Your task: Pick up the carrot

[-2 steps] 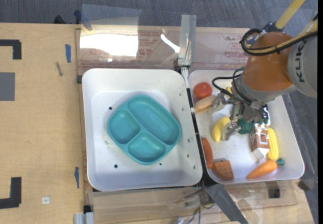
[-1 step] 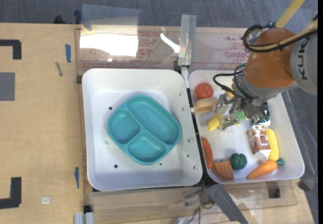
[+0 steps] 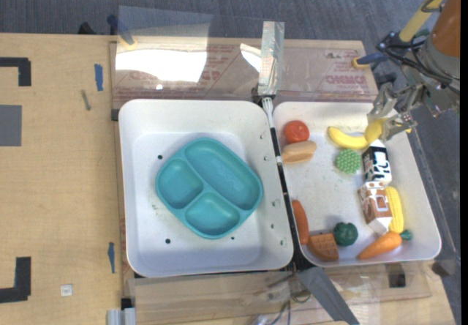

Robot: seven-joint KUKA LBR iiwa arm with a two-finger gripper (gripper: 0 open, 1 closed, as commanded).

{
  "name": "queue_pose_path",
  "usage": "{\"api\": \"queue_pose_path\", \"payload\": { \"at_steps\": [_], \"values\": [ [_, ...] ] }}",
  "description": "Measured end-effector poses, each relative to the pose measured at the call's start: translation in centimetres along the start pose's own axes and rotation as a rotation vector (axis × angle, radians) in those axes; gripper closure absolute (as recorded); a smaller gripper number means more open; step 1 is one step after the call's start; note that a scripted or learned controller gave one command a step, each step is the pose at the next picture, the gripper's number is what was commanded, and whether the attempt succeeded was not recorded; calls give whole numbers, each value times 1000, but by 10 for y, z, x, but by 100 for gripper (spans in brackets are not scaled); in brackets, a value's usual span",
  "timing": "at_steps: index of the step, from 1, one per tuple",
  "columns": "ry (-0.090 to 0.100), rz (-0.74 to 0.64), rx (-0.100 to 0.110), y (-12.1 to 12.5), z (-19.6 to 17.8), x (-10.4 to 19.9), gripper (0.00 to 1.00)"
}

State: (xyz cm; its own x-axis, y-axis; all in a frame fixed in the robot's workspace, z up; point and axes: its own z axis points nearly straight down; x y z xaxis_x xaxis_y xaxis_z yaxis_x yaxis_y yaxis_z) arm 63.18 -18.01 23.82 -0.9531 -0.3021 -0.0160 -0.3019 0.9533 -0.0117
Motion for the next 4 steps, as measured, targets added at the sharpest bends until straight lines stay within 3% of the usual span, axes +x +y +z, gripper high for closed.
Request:
{"api": "queue_pose_path", "payload": {
  "at_steps": [1, 2, 3, 4],
  "values": [
    [-1, 143, -3, -15, -117, -37, 100],
    [13, -257, -17, 31, -14, -47, 100],
    [3, -365, -9, -12, 137, -34, 100],
    [-4, -217, -6, 65, 31, -32, 100]
  ]
}}
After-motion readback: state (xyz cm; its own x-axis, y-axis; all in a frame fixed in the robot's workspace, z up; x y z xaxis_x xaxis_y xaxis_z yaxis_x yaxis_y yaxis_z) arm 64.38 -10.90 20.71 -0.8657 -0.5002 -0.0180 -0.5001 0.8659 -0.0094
